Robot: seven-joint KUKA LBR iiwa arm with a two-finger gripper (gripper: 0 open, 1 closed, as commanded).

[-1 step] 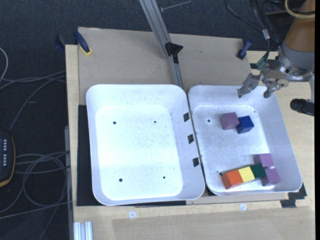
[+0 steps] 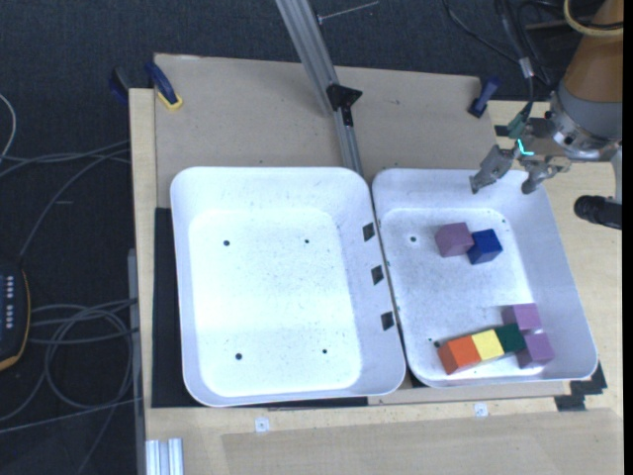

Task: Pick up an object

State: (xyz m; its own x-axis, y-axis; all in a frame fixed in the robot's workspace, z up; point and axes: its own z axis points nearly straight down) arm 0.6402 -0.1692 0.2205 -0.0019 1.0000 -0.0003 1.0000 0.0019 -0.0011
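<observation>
In the right bin lie a purple block and a blue block, touching each other near the bin's middle. Along its front edge sits a row of orange, yellow and green blocks, with two purple blocks at the right end. My gripper hangs over the bin's far rim, up and to the right of the blue block. Its fingers are spread open and nothing is between them.
The left bin lies beside the right one, joined by black clips. A slanted metal pole rises behind the bins. Blue clamps sit at the bench's far corners. Cables trail on the floor at left.
</observation>
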